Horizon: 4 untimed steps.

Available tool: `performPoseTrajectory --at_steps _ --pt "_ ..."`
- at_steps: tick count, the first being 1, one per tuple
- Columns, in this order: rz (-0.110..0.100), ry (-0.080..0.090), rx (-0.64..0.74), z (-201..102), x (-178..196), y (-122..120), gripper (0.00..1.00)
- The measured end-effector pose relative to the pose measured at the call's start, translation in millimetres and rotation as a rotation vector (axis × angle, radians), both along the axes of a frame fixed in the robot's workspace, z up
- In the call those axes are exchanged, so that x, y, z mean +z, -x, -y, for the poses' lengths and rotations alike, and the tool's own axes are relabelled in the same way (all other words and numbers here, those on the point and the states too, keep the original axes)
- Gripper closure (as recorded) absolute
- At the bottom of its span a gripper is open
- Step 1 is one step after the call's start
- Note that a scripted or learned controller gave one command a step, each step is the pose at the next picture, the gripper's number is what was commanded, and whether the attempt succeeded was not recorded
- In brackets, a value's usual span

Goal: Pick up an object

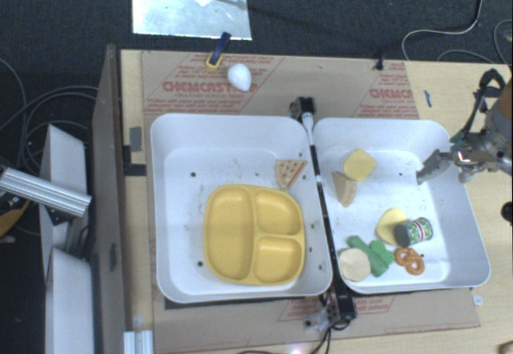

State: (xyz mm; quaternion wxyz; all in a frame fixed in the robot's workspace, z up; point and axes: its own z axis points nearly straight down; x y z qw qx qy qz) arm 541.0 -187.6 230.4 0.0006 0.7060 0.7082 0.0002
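Nearest the camera, along the front of the right bin [469, 260], a cluster is seen: a pale round piece [354, 264] touching a green toy [373, 254], with a pretzel [412, 261] just beside them. Behind these, a small can [415, 231] lies tipped against a yellow piece [392, 224]. No object is singled out by the task, so any of these could be taken.

Further back, a tan wedge [345, 187] and a yellow round [359, 164] are set near the divider between the bins.

The gripper [427, 168] is seen at the right bin's far right wall, fingers pointed leftward into the bin; nothing is held between them, and whether they are spread or closed cannot be told. From there the can and yellow piece lie forward and slightly left, judged the nearest reach. The crowding of the front cluster could spoil a clean grasp.

In the left bin [180, 144], a yellow divided tray [255, 233] is laid, with a cracker-like triangle [289, 172] just behind it. Beyond the bins, a white egg [239, 76] rests on the cardboard.
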Motion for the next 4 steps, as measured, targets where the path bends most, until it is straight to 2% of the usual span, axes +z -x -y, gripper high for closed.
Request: performPoseTrajectory --at_steps 1,2,3,4 --pt "-0.002 -0.002 0.000 -38.1 -152.4 12.4 0.00" --pt "-0.004 -0.002 -0.003 -42.4 -136.6 56.3 0.00" --pt "0.002 -0.001 -0.001 -42.1 -126.0 53.1 1.00" --pt "0.008 0.005 -0.004 -6.8 -49.2 52.7 1.00"
